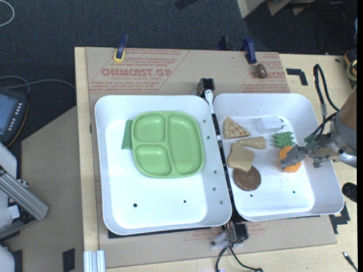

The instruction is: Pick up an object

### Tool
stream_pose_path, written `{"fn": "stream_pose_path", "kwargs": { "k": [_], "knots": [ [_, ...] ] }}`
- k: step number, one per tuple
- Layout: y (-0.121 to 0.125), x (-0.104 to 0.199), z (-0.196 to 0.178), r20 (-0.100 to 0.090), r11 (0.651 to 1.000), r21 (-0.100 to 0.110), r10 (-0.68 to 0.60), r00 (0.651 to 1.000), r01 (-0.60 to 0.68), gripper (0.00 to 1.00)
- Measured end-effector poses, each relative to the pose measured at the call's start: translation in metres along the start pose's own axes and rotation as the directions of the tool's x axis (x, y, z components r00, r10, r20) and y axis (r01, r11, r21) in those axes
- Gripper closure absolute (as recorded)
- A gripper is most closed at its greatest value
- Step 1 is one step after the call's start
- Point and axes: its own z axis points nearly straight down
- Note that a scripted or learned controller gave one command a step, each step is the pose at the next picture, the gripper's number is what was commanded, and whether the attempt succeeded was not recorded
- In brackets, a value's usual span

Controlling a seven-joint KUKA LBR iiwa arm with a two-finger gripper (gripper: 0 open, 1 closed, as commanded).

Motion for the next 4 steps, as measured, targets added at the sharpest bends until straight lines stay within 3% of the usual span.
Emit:
{"fn": "stream_pose_path", "kwargs": {
  "k": [1,3,4],
  "knots": [
    [0.003,0.000,-0.006,0.003,1.000,-0.012,-0.003,1.000,0.003,0.00],
    [0.001,-0.001,0.100,0.000,1.000,-0.007,-0.003,1.000,0.003,0.00],
    [0.002,-0.002,0.087,0.003,1.000,-0.012,-0.001,1.000,0.001,1.00]
  ]
}}
